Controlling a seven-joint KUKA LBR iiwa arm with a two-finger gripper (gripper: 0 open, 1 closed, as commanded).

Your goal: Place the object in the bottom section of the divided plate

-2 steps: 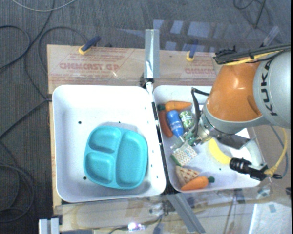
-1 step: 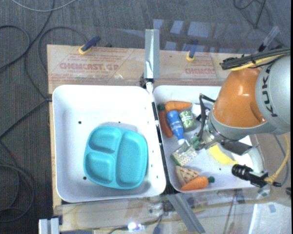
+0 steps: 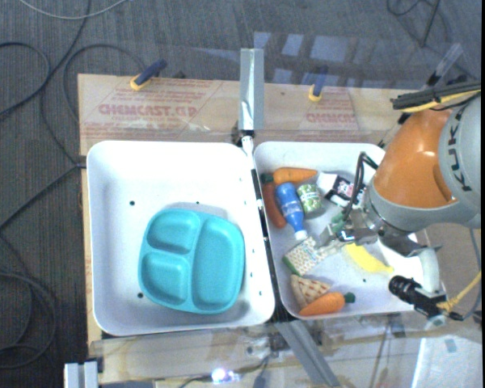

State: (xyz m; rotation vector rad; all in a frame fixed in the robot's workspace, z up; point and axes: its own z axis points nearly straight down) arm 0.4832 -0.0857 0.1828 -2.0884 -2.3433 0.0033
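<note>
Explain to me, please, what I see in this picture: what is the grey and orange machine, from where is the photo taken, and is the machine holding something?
The photo comes from one fixed camera above a bench, looking down at a slant. The grey and orange machine on the right is a robot arm. Its tool, the part that grasps, hangs low over the right white bin. That bin holds toy food: a blue bottle, carrots, a yellow piece and others. The left white bin holds a turquoise divided plate with nothing on it. Whether the tool grips anything, I cannot tell from this angle.
</note>
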